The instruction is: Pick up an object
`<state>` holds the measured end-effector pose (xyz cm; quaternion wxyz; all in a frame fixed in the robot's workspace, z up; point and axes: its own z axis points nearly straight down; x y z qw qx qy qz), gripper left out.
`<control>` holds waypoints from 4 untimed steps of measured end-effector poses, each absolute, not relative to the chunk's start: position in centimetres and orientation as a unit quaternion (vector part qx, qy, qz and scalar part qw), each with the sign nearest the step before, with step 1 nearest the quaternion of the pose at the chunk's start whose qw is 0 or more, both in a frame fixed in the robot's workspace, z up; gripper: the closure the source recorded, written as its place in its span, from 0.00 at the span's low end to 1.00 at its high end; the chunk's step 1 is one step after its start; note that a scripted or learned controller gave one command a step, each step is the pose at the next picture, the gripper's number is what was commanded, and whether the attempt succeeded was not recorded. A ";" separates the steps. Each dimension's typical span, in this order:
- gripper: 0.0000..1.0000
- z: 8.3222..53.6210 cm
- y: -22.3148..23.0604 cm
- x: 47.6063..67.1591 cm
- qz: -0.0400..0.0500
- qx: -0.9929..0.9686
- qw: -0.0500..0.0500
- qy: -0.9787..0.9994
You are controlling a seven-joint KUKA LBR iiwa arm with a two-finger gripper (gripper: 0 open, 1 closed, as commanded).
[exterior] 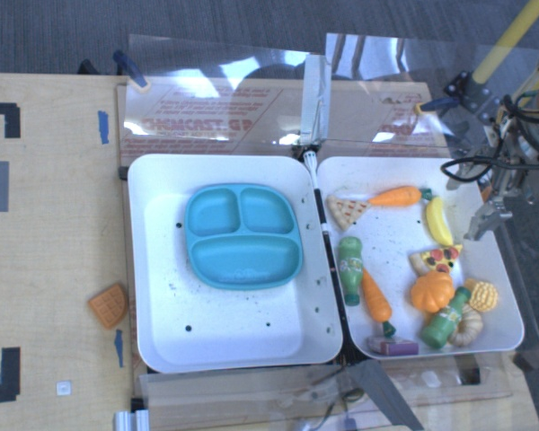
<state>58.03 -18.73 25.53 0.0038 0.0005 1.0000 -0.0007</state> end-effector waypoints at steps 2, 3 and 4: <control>0.00 8.9 -19.7 53.9 -0.002 0.009 0.007 1.000; 0.00 8.9 -12.9 61.1 0.001 0.026 0.007 1.000; 0.00 9.0 -10.7 51.9 0.000 0.108 0.006 0.994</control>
